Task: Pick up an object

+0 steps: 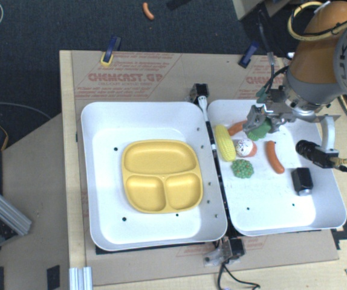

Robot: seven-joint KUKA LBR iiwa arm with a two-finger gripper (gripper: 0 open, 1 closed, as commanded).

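Here, the green object (pixel 259 133) lies in the right bin (pixel 318 219), toward the bin's 11 o'clock corner, directly under the gripper (pixel 256 121). The two seem to touch, but I cannot tell if the gripper is open or closed on it. From the green object, an orange piece (pixel 236 127) shows at 9 o'clock and a yellow corn cob (pixel 225 142) lies at 8 o'clock. At 7 o'clock is a small white-and-red item (pixel 244 148), and a green broccoli (pixel 242 169) lies farther on the same line. A red sausage (pixel 274 156) lies at 5 o'clock — beyond it, between 4 and 5 o'clock, is a black block (pixel 303 180). The left bin (pixel 101 180), at 9 o'clock of the right one, holds a yellow divided plate (pixel 161 175).
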